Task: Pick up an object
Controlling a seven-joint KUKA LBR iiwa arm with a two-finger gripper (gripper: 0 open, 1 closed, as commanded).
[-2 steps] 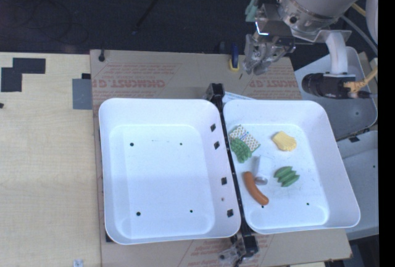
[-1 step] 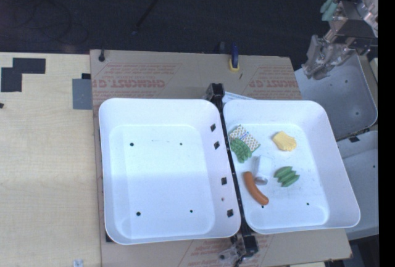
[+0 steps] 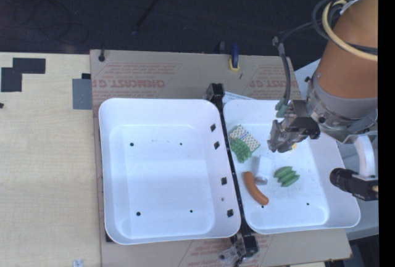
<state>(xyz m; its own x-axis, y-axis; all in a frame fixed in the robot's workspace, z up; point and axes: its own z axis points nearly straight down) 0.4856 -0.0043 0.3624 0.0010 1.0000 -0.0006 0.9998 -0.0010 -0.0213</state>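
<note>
From the overhead camera, the grey arm with its orange band [image 3: 355,31] is reaching in from the right and hanging over the right bin [image 3: 333,213]. Its end effector [image 3: 282,143] is hovering above the bin floor, near the middle of the bin's upper half. The dark fingers are blurring together from this angle, so I cannot tell whether they are spread or pressed together, and nothing is showing between them.

Several small things are lying in the right bin. An orange sausage-shaped toy [image 3: 255,188] is resting at a slant near the bin's left wall, towards the front. Just above it a small grey piece [image 3: 260,180] is sitting, possibly touching the sausage's upper end. A green leafy item [image 3: 241,149] is lying close to the left wall, and a patterned white and green packet [image 3: 244,135] is lying just above it, seemingly touching it. A green pod-like toy [image 3: 286,176] is resting below the end effector, apart from the others.

The left bin [image 3: 117,222] is sitting side by side with the right one on a brown board [image 3: 160,74], which is lying on the pale wooden counter [image 3: 43,167]
</note>
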